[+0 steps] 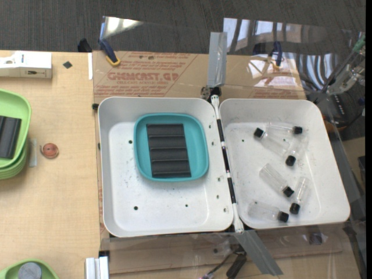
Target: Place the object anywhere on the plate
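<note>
1. Six small clear vials (279, 173), each with a black cap, lie loose on the floor of the right bin (334, 173). All are on their sides and none touches the plate.
2. The top vial (285, 130) lies nearly level across the bin, with its cap at the right end.
3. Just left of it, a second vial (267, 139) slants down to the right, with its cap at the upper left.
4. Below these, a short vial (292, 154) lies close to upright in the view, cap at the bottom.
5. A wider vial (273, 178) runs diagonally, its cap pointing to the lower right.
6. Near the front wall, one vial (299, 195) lies steeply with its cap at the bottom. Another (267, 213) lies almost level with its cap at the right. Their two caps sit just beside each other.
7. The clear bodies are faint against the white, so their exact ends are hard to make out.
8. The teal plate (142, 156), a rounded rectangle, sits in the back half of the left bin (110, 179). It carries a dark ridged insert (170, 150) whose ridges run side to side.
9. The two bins touch along a central seam and rest on brown cardboard (151, 71).
10. Left of the bins, on the wooden bench (58, 214), are stacked green dishes (14, 156), a small reddish disc (50, 150) and a white box (26, 65).
</note>
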### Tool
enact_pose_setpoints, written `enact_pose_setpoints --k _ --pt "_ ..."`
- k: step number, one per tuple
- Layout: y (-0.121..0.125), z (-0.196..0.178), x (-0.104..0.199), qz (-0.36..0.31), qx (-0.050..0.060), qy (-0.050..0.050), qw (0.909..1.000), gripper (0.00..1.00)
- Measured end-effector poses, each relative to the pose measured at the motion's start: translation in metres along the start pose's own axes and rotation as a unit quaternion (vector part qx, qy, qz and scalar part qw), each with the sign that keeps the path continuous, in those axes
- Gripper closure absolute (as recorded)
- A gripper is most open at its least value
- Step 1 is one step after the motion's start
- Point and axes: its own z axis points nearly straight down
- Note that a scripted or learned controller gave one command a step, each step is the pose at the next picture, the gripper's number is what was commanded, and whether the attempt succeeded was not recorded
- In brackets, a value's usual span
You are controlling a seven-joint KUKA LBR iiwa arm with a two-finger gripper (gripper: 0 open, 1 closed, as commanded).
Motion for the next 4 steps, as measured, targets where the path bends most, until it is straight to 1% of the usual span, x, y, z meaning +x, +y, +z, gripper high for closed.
enact_pose_setpoints --k 1,2,3,4 --pt "0.035 0.002 -0.004 0.000 0.000 0.000 1.0000 0.00" --pt "0.081 -0.079 0.024 0.033 0.000 0.000 0.9994 0.00" --pt "0.080 -0.078 0.025 0.112 0.001 0.000 0.9937 0.00" --pt "0.078 -0.078 0.018 0.195 0.002 0.000 0.9808 0.00"
